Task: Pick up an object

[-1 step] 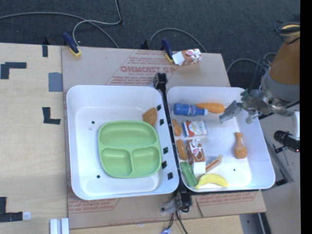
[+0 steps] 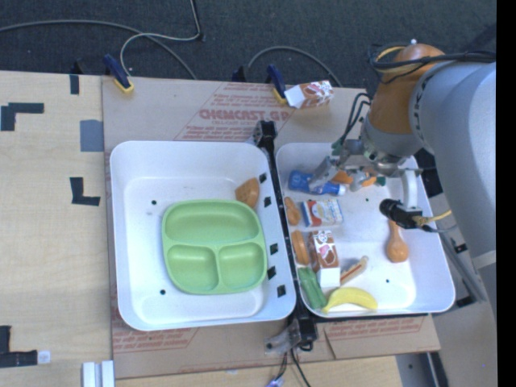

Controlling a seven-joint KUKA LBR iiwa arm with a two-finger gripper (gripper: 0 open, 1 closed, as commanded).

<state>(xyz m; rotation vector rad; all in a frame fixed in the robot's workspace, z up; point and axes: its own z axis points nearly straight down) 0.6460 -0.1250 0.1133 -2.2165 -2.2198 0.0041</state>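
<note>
My gripper [image 2: 345,168] hangs low over the back of the right bin [image 2: 427,285], under the arm's orange band [image 2: 395,103]. It is right beside a blue bottle-like item [image 2: 310,182], which lies just to its left; whether they touch is unclear. Nothing is visibly held. Toys are scattered across the right bin: a red-and-white packet [image 2: 326,212], a small carton [image 2: 325,253], a bread roll [image 2: 300,248], a yellow banana [image 2: 351,299], a green piece [image 2: 311,285] and an orange gourd shape [image 2: 396,245].
The left bin [image 2: 133,216] holds a green divided plate [image 2: 214,245] and an orange piece [image 2: 248,190] near its right wall. A red-and-white package [image 2: 310,94] lies on the cardboard behind the bins. Blue clamps [image 2: 118,72] and cables run along the back edge.
</note>
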